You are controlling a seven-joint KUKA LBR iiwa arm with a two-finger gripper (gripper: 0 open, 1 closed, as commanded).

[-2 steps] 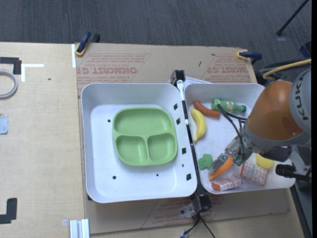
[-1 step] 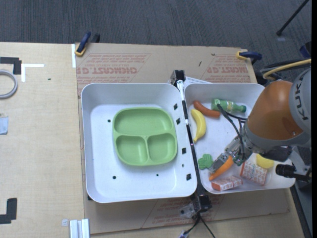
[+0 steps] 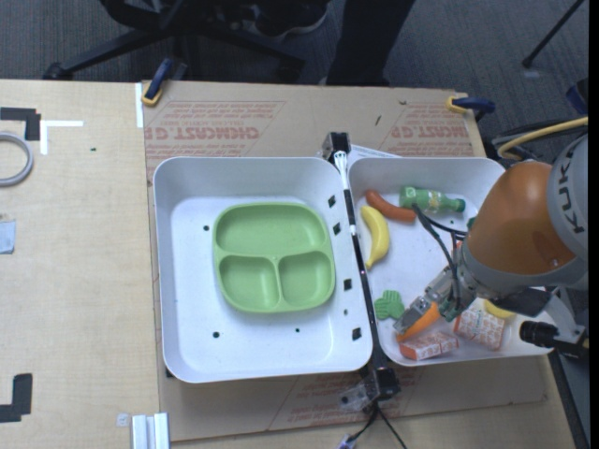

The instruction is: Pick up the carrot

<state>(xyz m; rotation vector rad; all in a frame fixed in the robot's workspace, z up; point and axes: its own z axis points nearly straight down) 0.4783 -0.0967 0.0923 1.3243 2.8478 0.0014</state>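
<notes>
The jaws [image 3: 426,312] grasp the carrot [image 3: 420,319] near the right bin's [image 3: 426,169] front edge, hemmed by a green leafy toy [image 3: 387,304] and a red-white packet [image 3: 429,346].

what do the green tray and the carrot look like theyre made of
The green tray looks like moulded plastic with a matte finish: one even colour, rounded compartment walls, soft highlights. The carrot, in the right bin by the gripper, is probably toy plastic too, being a uniform bright orange, though it is too small to be sure.
</notes>
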